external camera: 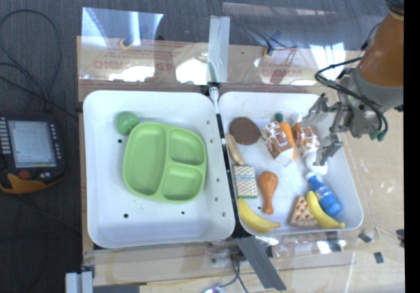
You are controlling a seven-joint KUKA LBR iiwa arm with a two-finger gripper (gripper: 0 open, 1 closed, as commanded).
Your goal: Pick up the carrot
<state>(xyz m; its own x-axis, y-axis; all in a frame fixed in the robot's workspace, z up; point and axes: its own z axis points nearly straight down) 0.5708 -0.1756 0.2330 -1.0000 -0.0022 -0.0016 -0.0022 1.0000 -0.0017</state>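
The carrot (pixel 286 133), orange with a small green top, lies in the right bin (pixel 354 186) near its back, wedged between two orange-and-white wrapped snacks (pixel 275 141). My gripper (pixel 321 131) hangs over the bin's right side, just to the right of the carrot and the second snack (pixel 306 138). Its fingers (pixel 330 148) are spread open and hold nothing.
The right bin also holds a brown cookie (pixel 245 130), a drumstick (pixel 268 186), a cracker (pixel 245 181), two bananas (pixel 257 218), a pizza slice (pixel 302 211) and a blue bottle (pixel 325 194). The left bin (pixel 105 206) holds a green divided plate (pixel 165 160) and a green ball (pixel 127 122).
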